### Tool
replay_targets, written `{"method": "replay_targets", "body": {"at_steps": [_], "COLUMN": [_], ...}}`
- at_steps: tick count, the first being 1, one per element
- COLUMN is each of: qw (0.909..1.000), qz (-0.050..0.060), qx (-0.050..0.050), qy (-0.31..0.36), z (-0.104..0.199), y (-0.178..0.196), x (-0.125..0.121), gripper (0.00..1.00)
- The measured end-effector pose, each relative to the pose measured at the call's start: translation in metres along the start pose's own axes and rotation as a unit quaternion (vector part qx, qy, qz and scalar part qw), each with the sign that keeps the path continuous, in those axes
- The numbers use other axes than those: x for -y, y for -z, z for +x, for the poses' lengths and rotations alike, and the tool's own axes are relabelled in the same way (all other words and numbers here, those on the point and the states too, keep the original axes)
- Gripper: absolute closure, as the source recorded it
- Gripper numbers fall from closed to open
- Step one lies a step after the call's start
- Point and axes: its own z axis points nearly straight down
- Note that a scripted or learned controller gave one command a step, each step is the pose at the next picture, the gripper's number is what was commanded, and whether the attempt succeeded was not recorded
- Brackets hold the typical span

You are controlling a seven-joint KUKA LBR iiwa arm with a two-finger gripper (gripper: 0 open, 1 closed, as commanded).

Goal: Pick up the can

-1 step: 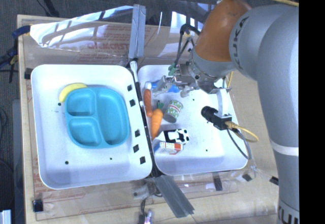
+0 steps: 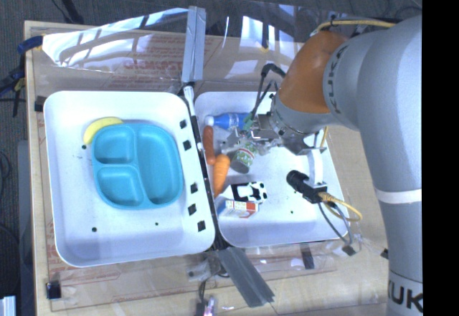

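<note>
Arm [image 2: 373, 92] comes in from 3 o'clock and bends down over the right bin [image 2: 287, 232]. Gripper [image 2: 249, 139] sits low in that bin, at about 10 o'clock from the bin's middle. Can [image 2: 244, 158] has a green label and a pale end and is tilted. It lies right at the gripper's 6 o'clock, touching or nearly so; can't tell which. Gripper state: can't tell if apart or together, the wrist metal hides it. Can't tell if the can is gripped either.

Rest of the right bin:
- Blue bottle [image 2: 226, 121] lies on its side in the 11 o'clock corner, close to the gripper at its 10 o'clock.
- Carrot [image 2: 220, 173] lies along the 9 o'clock wall, thick end toward 12, just at the can's 8 o'clock.
- Red-orange stick [image 2: 209, 141] lies against the same wall, at the carrot's 12 o'clock.
- Black-and-white block [image 2: 251, 191] is at 7 o'clock from the bin's middle, near the carrot's thin end.
- Red-and-white box [image 2: 240, 208] sits right at the block's 7 o'clock, touching it.

Left bin [image 2: 64, 221] holds a blue plate [image 2: 136, 164] with three compartments, roughly in the middle. Yellow banana [image 2: 100, 126] is at the plate's 11 o'clock, partly under its rim.
</note>
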Motion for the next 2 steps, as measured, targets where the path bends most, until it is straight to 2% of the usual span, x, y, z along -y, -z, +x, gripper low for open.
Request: {"method": "replay_targets", "body": {"at_steps": [1,2], "qw": [0.9990,0.9991], "qz": [0.000,0.001], "qx": [0.000,0.000], "qy": [-0.045,-0.043], "z": [-0.0013,0.0000], "y": [-0.0496,-0.0405], "x": [-0.0085,-0.0086], "gripper": [0.00,1.00]}}
